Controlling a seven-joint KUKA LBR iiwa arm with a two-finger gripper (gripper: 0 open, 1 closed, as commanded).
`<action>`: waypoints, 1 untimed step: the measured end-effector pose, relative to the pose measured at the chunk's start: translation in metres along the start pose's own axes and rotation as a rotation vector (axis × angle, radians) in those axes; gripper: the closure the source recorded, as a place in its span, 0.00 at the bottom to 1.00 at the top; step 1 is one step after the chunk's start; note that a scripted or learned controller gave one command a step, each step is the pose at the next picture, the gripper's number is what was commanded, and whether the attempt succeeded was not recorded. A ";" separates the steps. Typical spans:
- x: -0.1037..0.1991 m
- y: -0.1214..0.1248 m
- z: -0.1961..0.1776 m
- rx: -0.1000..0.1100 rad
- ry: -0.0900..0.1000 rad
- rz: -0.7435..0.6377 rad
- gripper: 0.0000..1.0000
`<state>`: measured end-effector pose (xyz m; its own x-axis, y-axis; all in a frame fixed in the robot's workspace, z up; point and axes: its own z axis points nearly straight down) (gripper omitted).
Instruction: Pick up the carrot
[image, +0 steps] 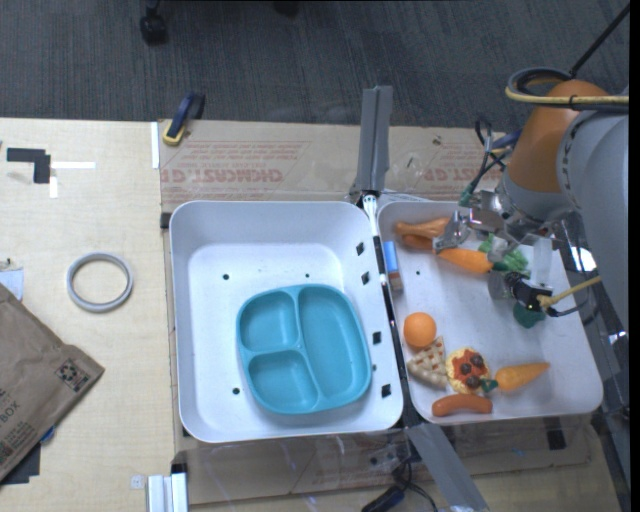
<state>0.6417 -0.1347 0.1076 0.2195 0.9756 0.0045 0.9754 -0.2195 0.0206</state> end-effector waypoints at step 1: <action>0.006 -0.004 0.000 0.003 -0.008 0.101 0.00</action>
<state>0.6393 -0.1282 0.1072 0.3173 0.9483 -0.0013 0.9482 -0.3172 0.0174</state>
